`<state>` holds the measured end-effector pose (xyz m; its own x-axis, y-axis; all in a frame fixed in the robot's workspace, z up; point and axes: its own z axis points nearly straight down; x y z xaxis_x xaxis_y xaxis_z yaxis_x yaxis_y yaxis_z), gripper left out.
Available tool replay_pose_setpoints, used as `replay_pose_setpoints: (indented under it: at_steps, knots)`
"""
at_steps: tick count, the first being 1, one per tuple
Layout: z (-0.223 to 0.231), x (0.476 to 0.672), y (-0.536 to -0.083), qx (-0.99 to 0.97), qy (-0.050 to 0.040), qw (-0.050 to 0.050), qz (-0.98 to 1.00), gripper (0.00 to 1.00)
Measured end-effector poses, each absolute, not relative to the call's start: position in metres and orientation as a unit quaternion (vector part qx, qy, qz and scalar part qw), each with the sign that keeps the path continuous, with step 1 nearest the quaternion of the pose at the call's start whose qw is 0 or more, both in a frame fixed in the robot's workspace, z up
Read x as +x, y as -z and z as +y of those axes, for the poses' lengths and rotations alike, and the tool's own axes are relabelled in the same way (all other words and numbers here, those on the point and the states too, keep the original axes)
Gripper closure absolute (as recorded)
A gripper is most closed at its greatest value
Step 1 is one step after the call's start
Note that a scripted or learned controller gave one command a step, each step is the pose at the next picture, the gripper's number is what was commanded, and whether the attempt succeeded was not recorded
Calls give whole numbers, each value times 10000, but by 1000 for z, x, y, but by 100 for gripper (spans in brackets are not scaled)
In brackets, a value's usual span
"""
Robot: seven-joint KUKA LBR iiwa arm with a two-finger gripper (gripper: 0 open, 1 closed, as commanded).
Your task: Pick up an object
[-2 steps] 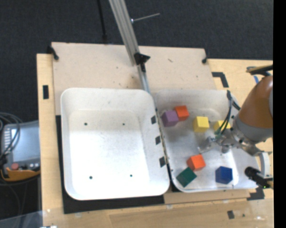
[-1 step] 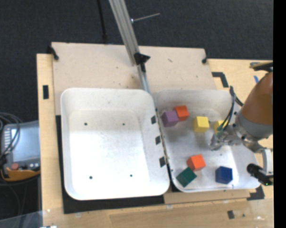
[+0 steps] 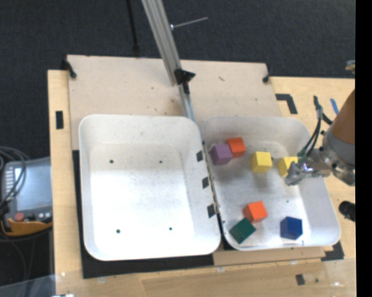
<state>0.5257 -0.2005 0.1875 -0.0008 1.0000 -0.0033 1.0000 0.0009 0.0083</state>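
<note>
Here the right bin (image 3: 309, 132), white with rounded corners and a smooth matte floor, holds seven small cubes. The gripper (image 3: 295, 177) hangs at 3 o'clock of this bin, its metal tip just beside a yellow cube (image 3: 288, 164); whether it is clenched or released, I cannot tell. A second yellow cube (image 3: 261, 161) sits near the middle. The purple cube (image 3: 220, 154) touches an orange cube (image 3: 236, 146) at 10 o'clock. Another orange cube (image 3: 255, 211), a green cube (image 3: 242, 230) and a blue cube (image 3: 291, 227) lie toward 6 o'clock. The left bin (image 3: 87, 135) offers wide open floor.
</note>
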Motion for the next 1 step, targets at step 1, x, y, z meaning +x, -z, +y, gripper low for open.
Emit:
replay_pose_setpoints:
  at_steps: [1]
  knots:
    - [-202,528,-242,7059,-18,44,7083,100]
